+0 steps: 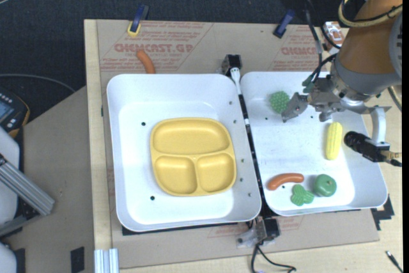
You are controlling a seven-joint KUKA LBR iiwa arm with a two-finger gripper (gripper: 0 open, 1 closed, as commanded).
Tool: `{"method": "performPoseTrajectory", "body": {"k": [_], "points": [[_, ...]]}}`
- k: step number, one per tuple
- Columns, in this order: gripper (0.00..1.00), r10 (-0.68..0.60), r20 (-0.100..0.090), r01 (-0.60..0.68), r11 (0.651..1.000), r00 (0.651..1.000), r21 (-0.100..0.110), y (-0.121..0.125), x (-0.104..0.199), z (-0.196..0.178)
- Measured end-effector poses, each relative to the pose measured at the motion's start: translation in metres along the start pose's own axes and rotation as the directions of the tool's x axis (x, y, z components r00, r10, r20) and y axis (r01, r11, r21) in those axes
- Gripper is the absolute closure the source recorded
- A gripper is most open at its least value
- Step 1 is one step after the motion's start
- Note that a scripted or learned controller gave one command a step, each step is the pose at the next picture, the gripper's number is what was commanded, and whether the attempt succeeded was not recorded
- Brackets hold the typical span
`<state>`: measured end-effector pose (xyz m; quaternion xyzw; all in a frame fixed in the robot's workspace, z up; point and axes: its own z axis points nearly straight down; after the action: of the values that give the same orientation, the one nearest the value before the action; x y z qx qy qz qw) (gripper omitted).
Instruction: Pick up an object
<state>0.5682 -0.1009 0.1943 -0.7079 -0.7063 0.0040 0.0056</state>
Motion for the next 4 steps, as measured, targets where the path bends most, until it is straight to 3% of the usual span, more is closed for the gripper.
{"method": "performPoseTrajectory", "body": {"k": [1,3,4], "points": [[0.0,-0.002,0.002,0.002,1.0,1.0,-0.013,0.003,0.0,-0.007],[0.0,-0.002,0.0,0.002,1.0,1.0,-0.007,0.018,0.007,0.11],[0.0,-0.001,0.0,0.001,1.0,1.0,-0.01,0.017,0.008,0.11]]}}
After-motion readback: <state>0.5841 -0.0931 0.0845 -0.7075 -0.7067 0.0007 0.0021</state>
